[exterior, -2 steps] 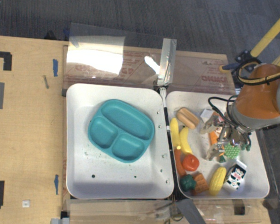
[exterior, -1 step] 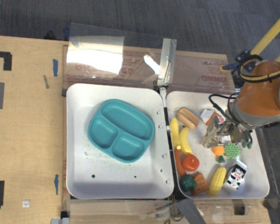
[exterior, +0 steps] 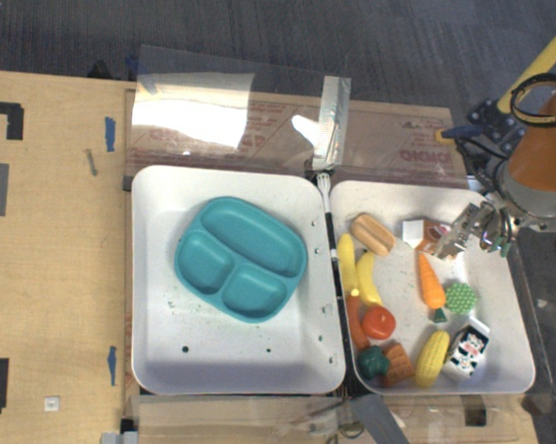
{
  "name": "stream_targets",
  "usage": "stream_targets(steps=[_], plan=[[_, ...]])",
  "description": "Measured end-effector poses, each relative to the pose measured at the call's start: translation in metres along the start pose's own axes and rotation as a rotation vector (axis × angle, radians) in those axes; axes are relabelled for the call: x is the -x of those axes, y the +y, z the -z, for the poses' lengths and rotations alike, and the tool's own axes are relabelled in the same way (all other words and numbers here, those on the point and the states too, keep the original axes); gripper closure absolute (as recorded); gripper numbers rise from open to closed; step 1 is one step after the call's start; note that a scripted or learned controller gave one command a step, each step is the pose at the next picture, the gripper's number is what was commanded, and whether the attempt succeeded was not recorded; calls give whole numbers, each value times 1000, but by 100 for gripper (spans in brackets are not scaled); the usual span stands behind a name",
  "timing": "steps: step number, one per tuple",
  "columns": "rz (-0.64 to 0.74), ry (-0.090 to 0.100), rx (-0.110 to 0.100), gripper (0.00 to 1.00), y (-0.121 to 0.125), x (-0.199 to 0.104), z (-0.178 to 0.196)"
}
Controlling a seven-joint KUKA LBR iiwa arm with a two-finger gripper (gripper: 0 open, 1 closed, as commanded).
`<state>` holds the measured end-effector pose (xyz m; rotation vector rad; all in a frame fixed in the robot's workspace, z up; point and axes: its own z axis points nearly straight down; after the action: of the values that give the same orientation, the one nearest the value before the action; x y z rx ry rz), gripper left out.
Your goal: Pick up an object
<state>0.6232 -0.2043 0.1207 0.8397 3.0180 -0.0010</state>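
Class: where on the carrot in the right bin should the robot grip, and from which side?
Probably from above, gripping the carrot at mid-body across its narrow width. It lies flat, long axis running toward the green end, with bare bin floor on either side.

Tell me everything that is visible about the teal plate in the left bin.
The teal plate is a rounded rectangle, seemingly matte plastic, divided by raised ridges into three compartments: one long one along its upper side and two smaller ones below. All three hold nothing. It lies flat, right side up, turned at a slant, near the middle of the left bin. It rests on the bin's floor and touches nothing else.
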Motion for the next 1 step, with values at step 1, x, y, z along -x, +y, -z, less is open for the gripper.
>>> stream_targets(steps=[1], plan=[[4,33,-2,0,2,-7,0]])
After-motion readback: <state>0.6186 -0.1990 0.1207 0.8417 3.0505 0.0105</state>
